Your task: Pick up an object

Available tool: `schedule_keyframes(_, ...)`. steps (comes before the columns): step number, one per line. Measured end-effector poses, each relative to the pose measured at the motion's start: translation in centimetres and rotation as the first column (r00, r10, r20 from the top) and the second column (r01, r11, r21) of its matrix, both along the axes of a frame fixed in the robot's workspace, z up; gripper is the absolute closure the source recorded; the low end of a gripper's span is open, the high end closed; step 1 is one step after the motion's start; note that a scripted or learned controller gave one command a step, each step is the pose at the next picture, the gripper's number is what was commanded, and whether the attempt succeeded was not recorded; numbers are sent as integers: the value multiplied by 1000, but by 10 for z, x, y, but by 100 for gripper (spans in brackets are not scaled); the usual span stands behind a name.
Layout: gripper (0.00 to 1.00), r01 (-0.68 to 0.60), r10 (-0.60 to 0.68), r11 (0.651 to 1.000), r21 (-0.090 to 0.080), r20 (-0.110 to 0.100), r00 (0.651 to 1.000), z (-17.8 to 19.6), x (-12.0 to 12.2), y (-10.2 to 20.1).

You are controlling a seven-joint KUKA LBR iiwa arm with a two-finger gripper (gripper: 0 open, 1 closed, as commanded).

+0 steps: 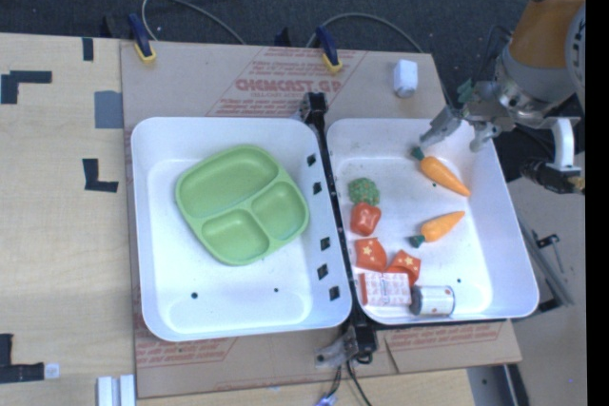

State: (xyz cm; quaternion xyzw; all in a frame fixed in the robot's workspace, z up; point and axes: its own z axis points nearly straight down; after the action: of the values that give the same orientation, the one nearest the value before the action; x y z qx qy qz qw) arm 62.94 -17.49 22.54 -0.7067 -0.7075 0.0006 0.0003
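Camera view: gripper [459, 130] w/ jaws spread, nothing held, above upper carrot [444, 174] in right bin [504, 204]; pick not yet made.

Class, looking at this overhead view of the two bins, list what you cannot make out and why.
- Label on the can, camera view: too small to read.
- Red items beside the broccoli, camera view: too small and blurred to identify.
- Upper arm, camera view: cut off by the frame's right edge.
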Motion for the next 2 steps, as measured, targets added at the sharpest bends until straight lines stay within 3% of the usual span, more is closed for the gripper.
schedule_keyframes(1,0,-1,1,1000,-2,5,1000,-138,24,-49)
schedule_keyframes(2,100,-2,2,1000,-6,7,1000,-128,24,-49)
